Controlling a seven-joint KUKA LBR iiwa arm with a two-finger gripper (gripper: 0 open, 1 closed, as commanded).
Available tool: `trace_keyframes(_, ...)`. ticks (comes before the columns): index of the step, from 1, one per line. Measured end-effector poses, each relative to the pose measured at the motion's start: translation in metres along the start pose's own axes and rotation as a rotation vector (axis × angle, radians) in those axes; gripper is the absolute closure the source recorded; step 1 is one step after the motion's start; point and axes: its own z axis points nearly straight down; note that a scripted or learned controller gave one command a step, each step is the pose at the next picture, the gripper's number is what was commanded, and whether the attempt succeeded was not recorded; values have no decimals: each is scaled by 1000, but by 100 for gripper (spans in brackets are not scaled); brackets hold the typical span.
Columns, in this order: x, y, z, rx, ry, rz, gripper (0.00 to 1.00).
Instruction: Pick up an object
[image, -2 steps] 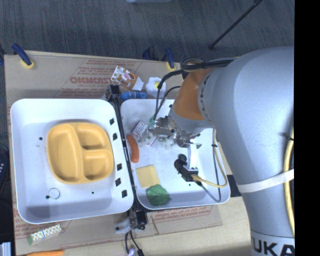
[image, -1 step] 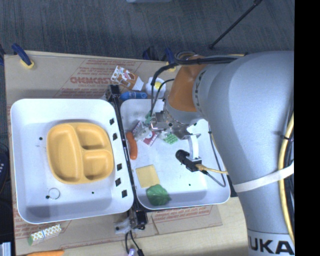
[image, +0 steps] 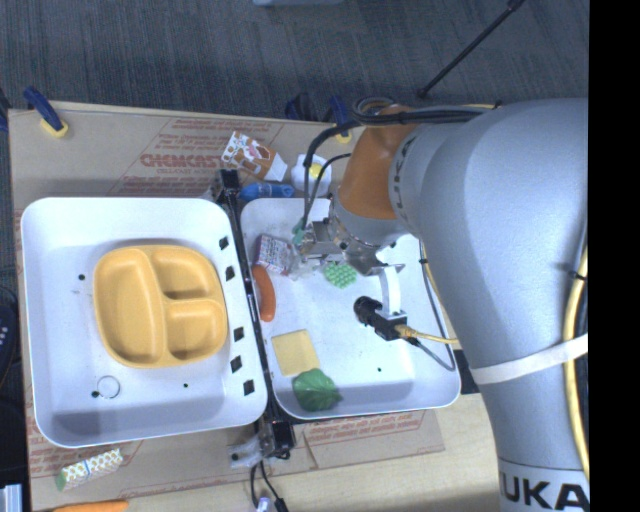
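Fingers hang low over the back of the right white bin, but whether they are spread or closed I cannot tell; the grey arm hides much of them. Nothing is visibly lifted, so the pick looks not yet done. Just beside them lie a crinkled silver-and-red wrapper and a pale green studded block. Nearer the front rest an orange sausage, a yellow flat square and a green leafy lump. The left white bin holds a yellow divided tray.
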Motion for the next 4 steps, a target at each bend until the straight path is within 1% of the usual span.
trace_keyframes(1, 0, 0, 0, 0, 0, -1, 0)
trace_keyframes(2, -5, -12, 11, 4, 2, 208, 0)
trace_keyframes(3, 0, 43, 10, 1, 2, 298, 0)
trace_keyframes(4, -2, 5, 11, 3, 2, 238, 0)
